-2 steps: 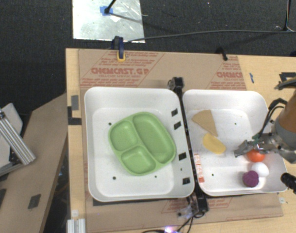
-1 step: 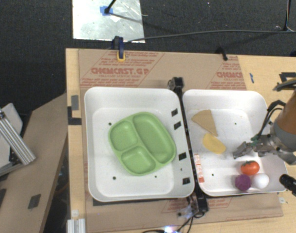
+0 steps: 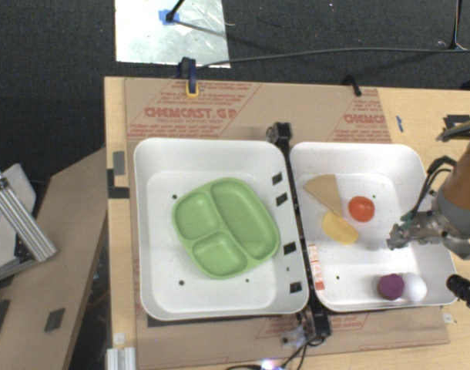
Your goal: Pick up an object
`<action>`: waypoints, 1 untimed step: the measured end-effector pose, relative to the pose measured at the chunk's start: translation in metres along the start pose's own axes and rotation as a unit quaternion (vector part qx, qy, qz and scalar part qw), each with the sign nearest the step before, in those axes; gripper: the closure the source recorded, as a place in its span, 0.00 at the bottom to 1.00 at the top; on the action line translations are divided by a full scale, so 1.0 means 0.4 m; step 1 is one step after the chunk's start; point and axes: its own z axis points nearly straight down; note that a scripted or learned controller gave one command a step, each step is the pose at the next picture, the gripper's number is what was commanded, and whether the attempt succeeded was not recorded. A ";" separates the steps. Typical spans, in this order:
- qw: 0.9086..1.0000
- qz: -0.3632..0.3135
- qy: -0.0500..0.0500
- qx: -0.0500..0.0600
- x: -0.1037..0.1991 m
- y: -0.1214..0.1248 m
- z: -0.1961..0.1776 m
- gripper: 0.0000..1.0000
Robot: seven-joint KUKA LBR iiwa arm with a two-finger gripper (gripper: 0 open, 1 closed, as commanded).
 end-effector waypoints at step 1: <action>1.000 -0.001 -0.001 -0.001 0.000 -0.013 -0.152 1.00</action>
